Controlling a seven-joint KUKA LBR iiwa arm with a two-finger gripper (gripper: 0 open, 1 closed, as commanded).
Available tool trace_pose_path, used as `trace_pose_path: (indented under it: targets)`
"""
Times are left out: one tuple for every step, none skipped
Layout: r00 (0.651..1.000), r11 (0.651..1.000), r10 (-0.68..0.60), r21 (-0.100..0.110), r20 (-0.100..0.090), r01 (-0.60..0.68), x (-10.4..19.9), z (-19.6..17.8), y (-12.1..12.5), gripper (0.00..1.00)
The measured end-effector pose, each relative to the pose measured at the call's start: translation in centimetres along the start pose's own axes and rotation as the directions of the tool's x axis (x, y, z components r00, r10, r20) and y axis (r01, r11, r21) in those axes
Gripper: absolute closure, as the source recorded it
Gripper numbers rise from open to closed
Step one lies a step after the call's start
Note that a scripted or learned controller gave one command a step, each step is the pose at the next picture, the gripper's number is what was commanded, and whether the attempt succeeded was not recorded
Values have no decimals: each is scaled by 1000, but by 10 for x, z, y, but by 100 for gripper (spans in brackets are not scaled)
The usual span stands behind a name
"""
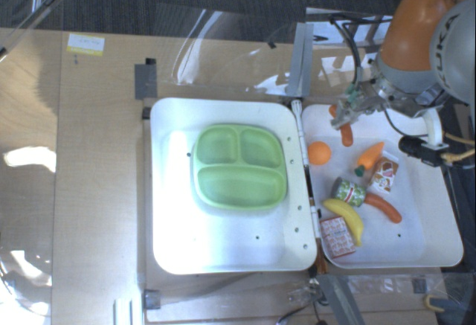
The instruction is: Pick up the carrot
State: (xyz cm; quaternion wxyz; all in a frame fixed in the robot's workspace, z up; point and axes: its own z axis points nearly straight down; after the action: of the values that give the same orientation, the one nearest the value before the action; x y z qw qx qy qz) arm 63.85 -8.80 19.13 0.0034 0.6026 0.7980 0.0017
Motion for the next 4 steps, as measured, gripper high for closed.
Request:
trace_pose_path:
  targets:
    - [995,995,95,-2,2,-95,-14,103,-93,100]
    - [994,994,110,-1,-1,-110,22,5,12,100]
    - [1000,1000,-21,1,-1,21,9,72,-25,100]
    - [998,997,59,42,-18,-58,-26,108,16,100]
